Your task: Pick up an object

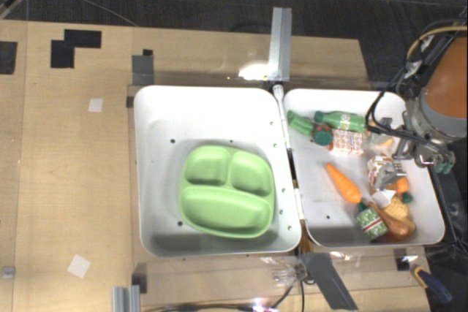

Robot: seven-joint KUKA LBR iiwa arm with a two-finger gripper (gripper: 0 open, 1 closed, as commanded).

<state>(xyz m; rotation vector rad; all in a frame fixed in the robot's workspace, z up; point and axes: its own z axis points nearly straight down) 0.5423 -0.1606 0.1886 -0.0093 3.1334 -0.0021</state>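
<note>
Where the arm (446, 88) comes in from the right, its orange band sits above the far right corner of the right bin (314, 226), and the grey wrist drops down toward the bin's right side. The gripper (393, 173) hangs low over the clutter there; its metal fingers are tangled visually with a crinkled wrapper, so I cannot tell whether they are apart or together, or clamped on anything.

Right bin contents, all near the right half:
- green bottle (338, 120) lying on its side along the far wall, cap end toward the divider, label end toward the arm
- a small dark-and-red thing (322, 134) just beside the bottle's neck, too small to name
- carrot (344, 183) lying at a slant on the bin floor, clear of the gripper, tip pointing toward the far-left
- wrapper (382, 170), shiny and creased, right under the gripper
- a small bottle (371, 221) with a green label, tilted, in the near right corner
- a brownish, bread-like lump (398, 219) touching that small bottle

Left bin (157, 157): one green divided plate (228, 191), three compartments, resting a little tilted toward the near side, well apart from the arm.

The bench (66, 179) is pale wood.
</note>
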